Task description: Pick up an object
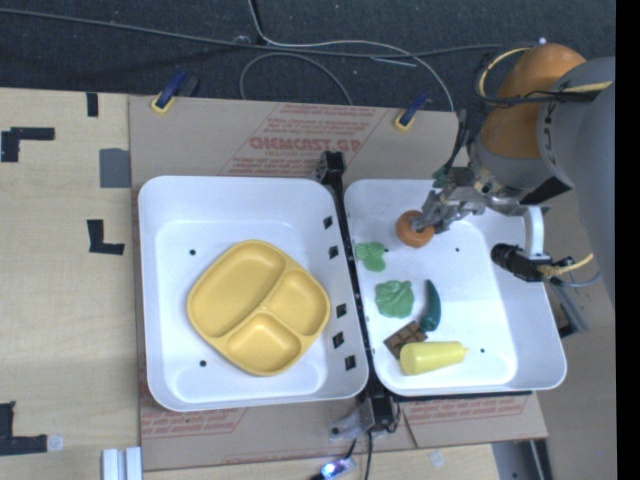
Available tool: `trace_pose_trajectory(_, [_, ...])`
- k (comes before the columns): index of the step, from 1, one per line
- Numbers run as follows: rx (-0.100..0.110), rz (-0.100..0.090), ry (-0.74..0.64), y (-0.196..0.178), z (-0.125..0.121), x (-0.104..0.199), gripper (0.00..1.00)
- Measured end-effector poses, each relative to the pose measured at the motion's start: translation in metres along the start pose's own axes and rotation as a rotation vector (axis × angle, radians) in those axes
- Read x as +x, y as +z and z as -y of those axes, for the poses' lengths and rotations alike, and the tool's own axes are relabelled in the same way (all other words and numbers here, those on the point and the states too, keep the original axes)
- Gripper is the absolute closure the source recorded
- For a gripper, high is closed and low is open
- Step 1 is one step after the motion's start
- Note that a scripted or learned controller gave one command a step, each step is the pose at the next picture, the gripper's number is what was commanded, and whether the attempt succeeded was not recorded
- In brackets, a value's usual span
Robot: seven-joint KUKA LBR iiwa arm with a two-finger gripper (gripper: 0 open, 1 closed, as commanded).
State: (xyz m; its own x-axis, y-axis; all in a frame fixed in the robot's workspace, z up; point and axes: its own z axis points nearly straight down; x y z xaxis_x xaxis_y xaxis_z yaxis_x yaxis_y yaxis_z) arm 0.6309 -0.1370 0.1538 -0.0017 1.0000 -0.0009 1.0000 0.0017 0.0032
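In the right bin point(520, 353) lie several small objects. An orange round piece point(411, 231) sits near the bin's far left corner. Closer to the front are two green leafy pieces point(371, 256) point(394, 296), a dark green pepper-like piece point(431, 307), a brown block point(402, 339) and a yellow bottle-shaped piece point(433, 356). My gripper point(436, 214) reaches in from the right and its tip overlaps the upper right of the orange piece. Whether it holds that piece is hidden by the gripper body.
The left bin point(160, 268) holds a yellow divided plate point(258, 306). A black divider point(345, 268) runs between the bins. The arm's grey body and orange band point(525, 98) hang over the right bin's far right corner. Cables cross the dark floor behind.
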Motion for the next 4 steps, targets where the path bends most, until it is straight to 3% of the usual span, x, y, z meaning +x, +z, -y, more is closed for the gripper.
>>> trace_pose_trajectory(1, [-0.001, 0.0, 0.0, -0.06, 0.006, 0.004, 1.0])
trace_pose_trajectory(2, [0.002, 0.0, 0.0, -0.082, 0.005, 0.004, 1.0])
trace_pose_trajectory(4, [0.007, -0.002, -0.004, -0.077, 0.036, 0.112, 1.0])
